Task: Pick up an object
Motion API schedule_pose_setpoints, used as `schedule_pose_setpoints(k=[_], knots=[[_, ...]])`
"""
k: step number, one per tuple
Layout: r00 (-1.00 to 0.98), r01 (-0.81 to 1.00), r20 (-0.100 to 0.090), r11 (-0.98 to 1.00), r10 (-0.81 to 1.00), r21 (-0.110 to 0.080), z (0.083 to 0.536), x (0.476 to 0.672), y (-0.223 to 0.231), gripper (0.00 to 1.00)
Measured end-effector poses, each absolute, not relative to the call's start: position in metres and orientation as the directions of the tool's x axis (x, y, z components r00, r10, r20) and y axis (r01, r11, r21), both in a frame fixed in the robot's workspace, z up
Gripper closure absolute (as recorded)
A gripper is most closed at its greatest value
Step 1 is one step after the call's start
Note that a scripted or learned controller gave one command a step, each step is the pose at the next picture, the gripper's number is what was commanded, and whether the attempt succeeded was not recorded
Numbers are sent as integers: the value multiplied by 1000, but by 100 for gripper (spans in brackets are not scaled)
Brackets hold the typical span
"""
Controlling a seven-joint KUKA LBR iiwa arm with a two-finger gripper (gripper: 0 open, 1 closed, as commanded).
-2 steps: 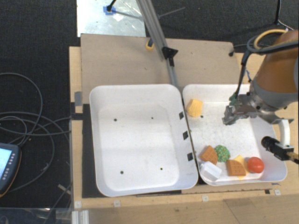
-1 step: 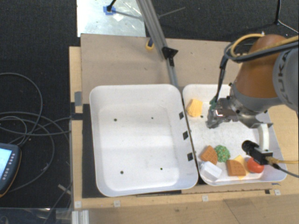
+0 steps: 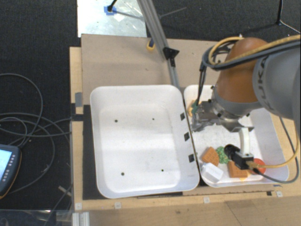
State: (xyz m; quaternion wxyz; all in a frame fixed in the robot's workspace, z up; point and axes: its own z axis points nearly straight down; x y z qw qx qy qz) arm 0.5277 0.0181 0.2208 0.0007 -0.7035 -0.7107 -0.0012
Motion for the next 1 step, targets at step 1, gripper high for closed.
schedule_pose_setpoints(k=[1], knots=[[-12,1000,3,12,1000,1,231,512,72,100]])
